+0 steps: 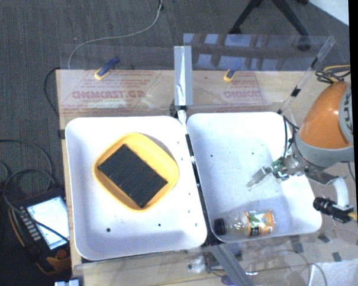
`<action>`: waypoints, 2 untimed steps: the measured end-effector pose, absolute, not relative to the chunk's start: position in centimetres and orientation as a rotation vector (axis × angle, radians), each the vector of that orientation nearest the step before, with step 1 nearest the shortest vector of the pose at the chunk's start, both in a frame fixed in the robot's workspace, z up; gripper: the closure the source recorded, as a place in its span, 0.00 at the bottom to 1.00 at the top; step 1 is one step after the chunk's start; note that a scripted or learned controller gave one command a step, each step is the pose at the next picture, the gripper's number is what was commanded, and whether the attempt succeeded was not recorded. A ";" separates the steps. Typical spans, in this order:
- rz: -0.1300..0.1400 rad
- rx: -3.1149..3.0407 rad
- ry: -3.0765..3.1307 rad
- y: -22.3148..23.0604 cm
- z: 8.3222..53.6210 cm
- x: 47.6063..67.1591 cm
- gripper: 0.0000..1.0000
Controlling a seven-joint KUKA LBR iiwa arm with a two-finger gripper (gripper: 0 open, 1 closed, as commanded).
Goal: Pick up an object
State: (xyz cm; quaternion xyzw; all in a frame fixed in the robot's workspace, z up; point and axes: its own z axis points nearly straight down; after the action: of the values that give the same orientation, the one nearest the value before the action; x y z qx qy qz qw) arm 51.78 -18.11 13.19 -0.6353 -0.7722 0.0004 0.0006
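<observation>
Grey jaws of the gripper [260,176] we log above the right bin [226,137], spread, pinching nothing. Clear bottle [246,223] lies on its side near them, at that bin's front wall. Yellow dish [139,169] sits in the left bin [84,137]. Risk, we judge: round bottle rolls away at closure.

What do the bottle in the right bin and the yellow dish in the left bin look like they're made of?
The bottle looks like clear plastic: you can see through its body, and it has a dark cap and an orange-green label. The yellow dish seems to be smooth moulded plastic with rounded edges, though that is less certain. The dark ribbed pad on it looks matte.
</observation>
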 end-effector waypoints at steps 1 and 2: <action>-0.004 -1.747 -2.633 -15.5 9.2 48.9 0.00; 0.002 -2.120 -2.317 -16.5 9.8 50.7 0.00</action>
State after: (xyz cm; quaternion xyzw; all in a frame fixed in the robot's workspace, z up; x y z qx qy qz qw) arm 50.68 -16.46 9.84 -0.6752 -0.7377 0.0007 0.0005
